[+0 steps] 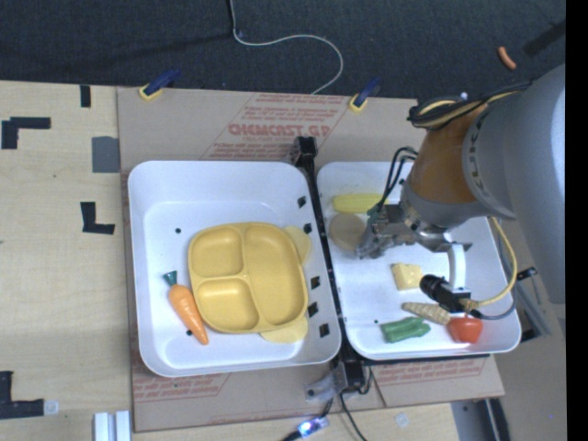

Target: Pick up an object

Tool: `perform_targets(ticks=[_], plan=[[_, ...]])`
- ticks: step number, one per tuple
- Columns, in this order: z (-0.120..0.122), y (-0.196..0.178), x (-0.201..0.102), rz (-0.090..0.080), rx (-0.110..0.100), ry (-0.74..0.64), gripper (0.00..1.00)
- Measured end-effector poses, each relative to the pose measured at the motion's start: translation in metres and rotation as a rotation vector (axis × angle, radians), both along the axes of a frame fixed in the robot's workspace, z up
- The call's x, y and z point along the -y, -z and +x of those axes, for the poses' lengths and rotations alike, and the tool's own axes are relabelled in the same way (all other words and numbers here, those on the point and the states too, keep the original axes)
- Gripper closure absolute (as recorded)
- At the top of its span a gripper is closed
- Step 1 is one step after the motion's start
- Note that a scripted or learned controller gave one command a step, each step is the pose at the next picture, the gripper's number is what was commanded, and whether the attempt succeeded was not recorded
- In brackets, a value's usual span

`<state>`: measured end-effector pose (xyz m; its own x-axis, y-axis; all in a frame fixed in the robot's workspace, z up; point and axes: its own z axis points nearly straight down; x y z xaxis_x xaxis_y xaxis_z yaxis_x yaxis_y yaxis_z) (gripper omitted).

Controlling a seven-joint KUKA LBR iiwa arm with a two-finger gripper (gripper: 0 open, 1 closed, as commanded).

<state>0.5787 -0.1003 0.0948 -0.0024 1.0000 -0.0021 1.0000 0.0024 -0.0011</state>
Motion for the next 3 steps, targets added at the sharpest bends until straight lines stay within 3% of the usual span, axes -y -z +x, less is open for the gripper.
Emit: perform_targets(ticks=[3], plan=[[-0.004,-0.132,-0.004,0.002,0.004,0.0,1.0]])
